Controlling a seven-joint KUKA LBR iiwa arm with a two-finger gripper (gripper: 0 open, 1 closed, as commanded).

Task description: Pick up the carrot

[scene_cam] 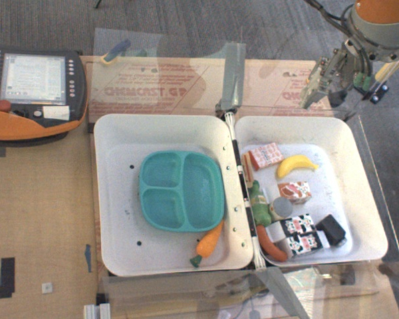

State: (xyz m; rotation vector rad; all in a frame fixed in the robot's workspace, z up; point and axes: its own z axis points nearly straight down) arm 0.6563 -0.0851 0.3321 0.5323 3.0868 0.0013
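The carrot (209, 243) is orange with a green stem end. It lies in the left bin (113, 178) near the front right corner, just below the teal divided plate (181, 191) and touching its edge. My gripper (317, 88) hangs at the upper right, above the back edge of the right bin (362, 178) and far from the carrot. Its fingers stand apart with nothing between them.
The right bin holds a banana (296, 165), a red-and-white box (265, 155), a small carton (294, 191), black-and-white cartons (298, 233), a black block (332, 230), a green bottle (259, 203) and a sausage (272, 246). A teach pendant (33, 93) lies at the left.
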